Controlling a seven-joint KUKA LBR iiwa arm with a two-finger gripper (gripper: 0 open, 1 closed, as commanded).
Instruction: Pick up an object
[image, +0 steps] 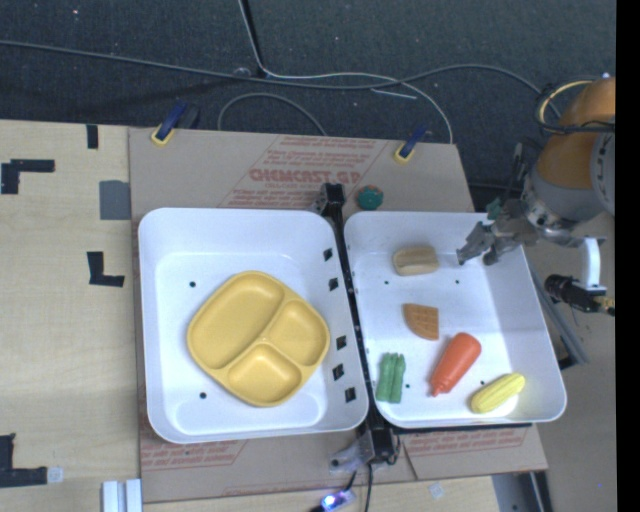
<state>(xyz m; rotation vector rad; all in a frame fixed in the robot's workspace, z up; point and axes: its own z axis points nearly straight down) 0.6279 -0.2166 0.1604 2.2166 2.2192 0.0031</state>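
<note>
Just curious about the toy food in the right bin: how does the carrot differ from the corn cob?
The carrot is orange-red and tapers to a point; the corn cob is yellow and blunt at both ends. The carrot looks longer and stands steeper in the picture; the corn cob lies flatter, nearer the bin's front right corner. Both lie slanted in the same bin, apart from the claw.

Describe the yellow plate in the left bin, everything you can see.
The yellow plate is a rounded, divided dish that looks like matte plastic, with three compartments: one large one toward the upper left and two smaller ones toward the right and bottom, split by raised ridges. It lies flat and right side up, turned at a slant to the bin walls, roughly in the middle of the left bin. Nothing lies in its compartments. It touches only the bin floor, and the pincer is far off, over the right bin.
</note>
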